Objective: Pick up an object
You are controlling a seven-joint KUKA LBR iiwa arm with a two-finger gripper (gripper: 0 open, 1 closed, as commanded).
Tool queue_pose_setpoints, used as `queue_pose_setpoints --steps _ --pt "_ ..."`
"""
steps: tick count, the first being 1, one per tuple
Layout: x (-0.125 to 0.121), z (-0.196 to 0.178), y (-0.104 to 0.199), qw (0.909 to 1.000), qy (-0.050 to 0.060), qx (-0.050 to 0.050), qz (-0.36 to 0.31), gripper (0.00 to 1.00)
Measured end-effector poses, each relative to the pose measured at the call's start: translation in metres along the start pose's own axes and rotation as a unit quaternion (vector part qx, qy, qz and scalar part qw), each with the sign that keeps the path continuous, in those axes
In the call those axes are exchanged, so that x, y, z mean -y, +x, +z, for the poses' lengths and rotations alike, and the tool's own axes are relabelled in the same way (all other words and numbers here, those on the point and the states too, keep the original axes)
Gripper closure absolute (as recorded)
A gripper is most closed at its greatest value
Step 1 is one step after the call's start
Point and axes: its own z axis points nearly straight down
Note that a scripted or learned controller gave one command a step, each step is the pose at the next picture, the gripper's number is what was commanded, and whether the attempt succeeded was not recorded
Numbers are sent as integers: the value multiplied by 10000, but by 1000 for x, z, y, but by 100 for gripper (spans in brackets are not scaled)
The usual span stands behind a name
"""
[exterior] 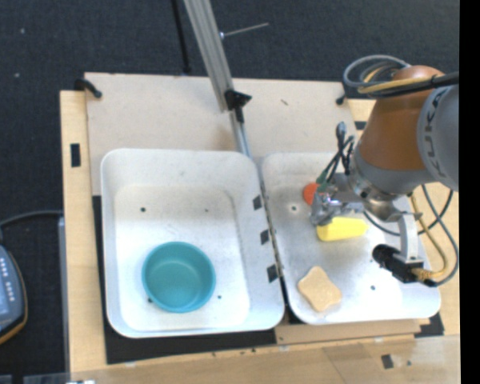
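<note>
Claw (328, 208): poised low in the right bin (296, 174), at the upper left end of the yellow block (344, 230), touching it or just above it, cannot tell which. Spread or pressed together: cannot tell either, hidden beneath the wrist; no sign of anything pinched. Likely target, then, the yellow block, lying flat on the bin floor with its long side across the view. To do the grasp well: centre over the middle of the yellow block rather than its end, turn the wrist to close across the short side, descend straight to just off the floor, squeeze, then lift vertically and check for slip before carrying away. Beware the small orange-red thing (310, 192), just up and left of the yellow block, near enough to be nudged or caught by mistake. Less worry from the tan sponge-like piece (319, 288), below the yellow block and apart from it, or from the teal bowl (178, 276), well apart to the yellow block's left in the left bin (110, 214). Arm (396, 134): reaching in from up and right of the yellow block, wrist pointed steeply down and leaning slightly toward it.
</note>
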Motion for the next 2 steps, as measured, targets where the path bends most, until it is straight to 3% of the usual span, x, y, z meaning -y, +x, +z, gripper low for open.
queue_pose_setpoints --steps 2 --pt "0 10 105 10000 13 -9 -23 100"
